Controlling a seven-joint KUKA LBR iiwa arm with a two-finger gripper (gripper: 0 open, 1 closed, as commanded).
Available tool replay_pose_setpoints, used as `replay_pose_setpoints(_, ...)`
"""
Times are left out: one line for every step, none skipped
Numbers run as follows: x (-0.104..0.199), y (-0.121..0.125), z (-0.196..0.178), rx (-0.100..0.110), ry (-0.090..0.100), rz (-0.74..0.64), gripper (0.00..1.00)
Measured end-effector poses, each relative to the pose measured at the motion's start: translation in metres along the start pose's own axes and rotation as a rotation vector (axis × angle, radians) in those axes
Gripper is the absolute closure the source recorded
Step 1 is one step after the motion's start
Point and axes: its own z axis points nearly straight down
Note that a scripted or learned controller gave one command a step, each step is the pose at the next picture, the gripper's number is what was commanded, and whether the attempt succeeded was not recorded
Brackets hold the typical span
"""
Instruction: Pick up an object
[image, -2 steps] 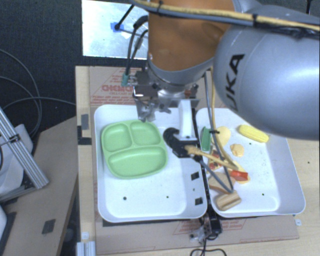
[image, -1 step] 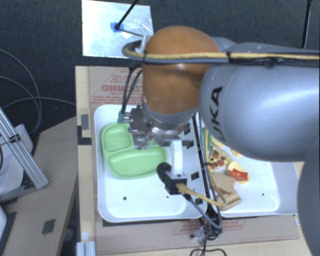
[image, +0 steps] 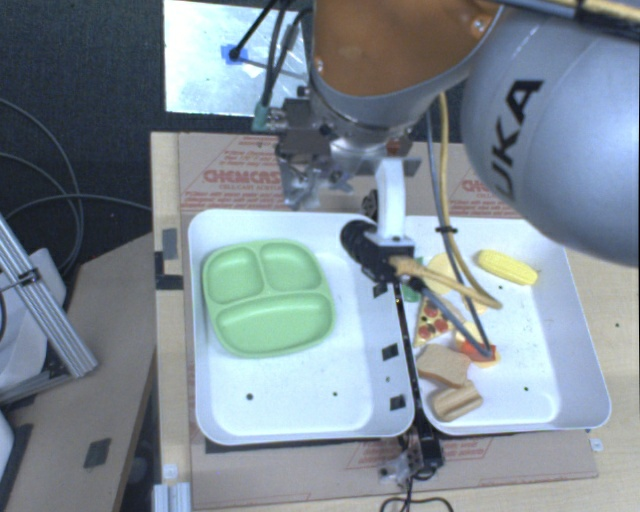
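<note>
Looking down on 2 shallow white bins set side by side on a printed cardboard sheet (image: 225, 178). Left bin (image: 300, 395): just 1 thing in there, a green divided plate (image: 265, 297) with 3 compartments, lying flat in the left half, well apart from the wall shared with the other bin. Right bin (image: 560, 375): home of all the small stuff, so plenty of candidates for the pick. Toward the far side, a yellow corn-looking piece (image: 508, 267), off on its own near the far right. Closer to the shared wall, a pizza slice toy (image: 432, 322) with red dots on it, and just beside that a small orange piece (image: 480, 353). Toward the near edge, 2 bread-like bits: a farther tan chunk (image: 443, 365) and a nearer tan chunk (image: 456, 402), touching or very nearly so, both close to the shared wall. Also a pale yellow piece (image: 441, 271) by the pizza's far end, half hidden behind cabling, so no clue what exactly. Grey arm (image: 560, 120) reaching in from the top right, orange band (image: 390, 40) up top. Gripper (image: 303, 185) hanging over the far rim of the left bin, above the cardboard more than the bin floor, well apart from everything in the right bin and clear of the green plate too. Honestly can't tell whether open or closed from this angle, too blurry and tucked under the wrist.
</note>
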Motion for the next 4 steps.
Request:
replay_pose_setpoints(0.0,-0.06,0.066,0.023,-0.008,-0.003,1.0)
replay_pose_setpoints(-0.001,-0.059,0.129,0.021,-0.009,0.004,1.0)
replay_pose_setpoints(0.0,-0.045,-0.004,0.001,0.001,0.0,1.0)
replay_pose_setpoints(-0.003,0.005,0.168,0.028,-0.013,0.006,1.0)
